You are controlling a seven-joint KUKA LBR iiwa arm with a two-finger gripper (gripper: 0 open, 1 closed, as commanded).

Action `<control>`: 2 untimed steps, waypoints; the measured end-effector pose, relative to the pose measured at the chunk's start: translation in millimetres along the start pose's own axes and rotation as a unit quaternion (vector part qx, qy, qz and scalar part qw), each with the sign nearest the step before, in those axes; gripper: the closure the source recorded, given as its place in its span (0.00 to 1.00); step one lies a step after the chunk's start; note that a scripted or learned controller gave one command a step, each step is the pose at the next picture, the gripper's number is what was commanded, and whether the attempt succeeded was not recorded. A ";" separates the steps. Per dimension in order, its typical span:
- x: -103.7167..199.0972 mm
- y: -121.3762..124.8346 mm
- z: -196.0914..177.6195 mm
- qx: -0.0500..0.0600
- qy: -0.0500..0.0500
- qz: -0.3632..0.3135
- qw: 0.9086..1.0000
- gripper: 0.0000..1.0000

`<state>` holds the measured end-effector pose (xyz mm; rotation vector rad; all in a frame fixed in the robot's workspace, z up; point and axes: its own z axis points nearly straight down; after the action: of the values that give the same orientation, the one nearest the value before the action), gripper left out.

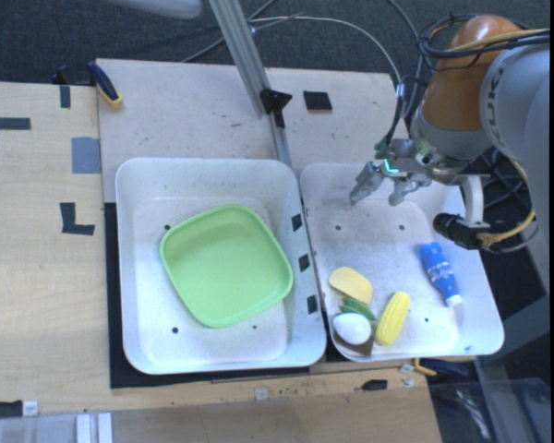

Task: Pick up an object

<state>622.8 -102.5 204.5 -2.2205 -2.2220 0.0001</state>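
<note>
Dark floor behind, pale desk under everything, tape marks on its left part. Arm comes in from my right, grey with the orange band up top.

Left bin: holds a green plate, nothing else I can make out.

Right bin: the pickable stuff sits along its near side. Blue tube toward the right wall. Corn cob, yellow piece and white egg bunched at the near-left corner, touching or nearly so; a green scrap between them, too small to name.

Claw hangs over the far part of the right bin, fingers spread apart, nothing between them. It is well apart from every object.

Progress, my read: nothing picked yet. Left to do: choose a target, travel toward the near side, descend, close, lift.

Obstacles: the tube lies alone, so likely the cleaner grab. The cluster is crowded and tight against the bin wall; fingers could jam there or nudge a neighbour. Metal post crosses behind the bins, clear of the path.
</note>
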 end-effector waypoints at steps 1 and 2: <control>0.0 -0.1 0.1 0.000 0.000 0.000 1.000 0.00; 4.8 -1.8 43.4 0.002 0.000 0.000 1.000 0.00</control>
<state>620.9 -97.7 161.1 -2.2183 -2.2205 0.0042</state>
